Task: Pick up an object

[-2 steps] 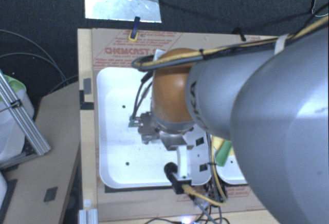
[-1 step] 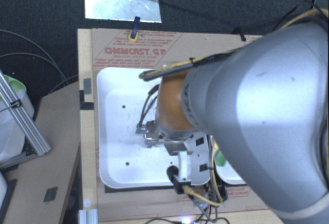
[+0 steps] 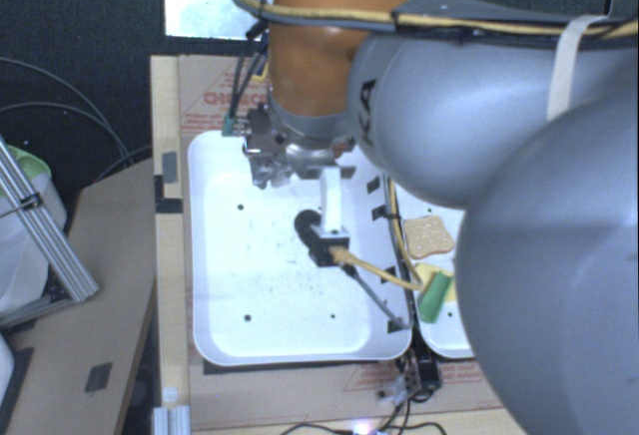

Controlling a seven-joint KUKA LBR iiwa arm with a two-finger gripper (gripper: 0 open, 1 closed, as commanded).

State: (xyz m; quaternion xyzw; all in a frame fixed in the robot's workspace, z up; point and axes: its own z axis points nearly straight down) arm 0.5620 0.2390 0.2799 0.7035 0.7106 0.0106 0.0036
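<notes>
On the tabletop [image 3: 205, 89], the jaws hung over the left bin [image 3: 222, 253]; I could not tell whether they were spread. A tan slice [image 3: 431, 235] and a green piece [image 3: 435, 295] lay in the right bin [image 3: 451, 347], so the job was likely still at the approach step, and the next move called for crossing over to them.

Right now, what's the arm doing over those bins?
The KUKA arm reaches in from the right, with its gripper low over the far end of the left bin. No object is visibly held. The things I can see lie in the right bin, beside the divide: a flat tan piece, a green piece and something yellow between them. The arm hides most of that bin. No pick has been made yet.
</notes>
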